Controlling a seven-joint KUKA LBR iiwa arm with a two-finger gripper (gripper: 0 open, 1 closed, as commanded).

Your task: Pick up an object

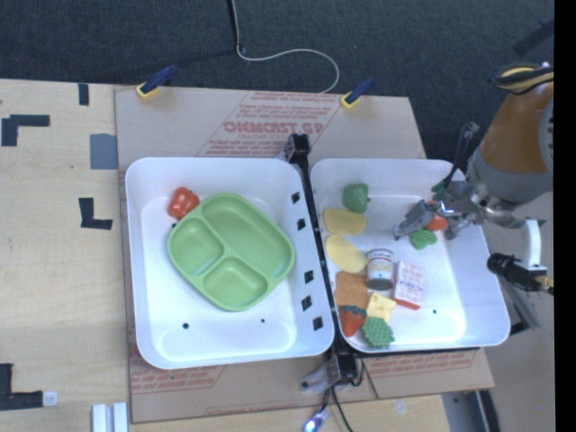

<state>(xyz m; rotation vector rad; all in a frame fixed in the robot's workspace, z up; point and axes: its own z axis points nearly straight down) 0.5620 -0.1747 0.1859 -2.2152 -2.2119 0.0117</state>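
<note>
Claw (430, 226) over right bin (468, 327) — beside green toy (422, 238).

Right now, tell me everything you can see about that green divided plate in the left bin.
The green divided plate is pale green, looks like moulded plastic, and has rounded corners and three compartments: one large, two smaller. It lies flat, right side up, turned at a slant on the floor of the left bin. Nothing sits in it. A small red toy lies at its upper left edge, touching or nearly so.

The right bin (468, 318) is bare along its right wall; toys (364, 282) crowd its left side by the divider (310, 241).
</note>
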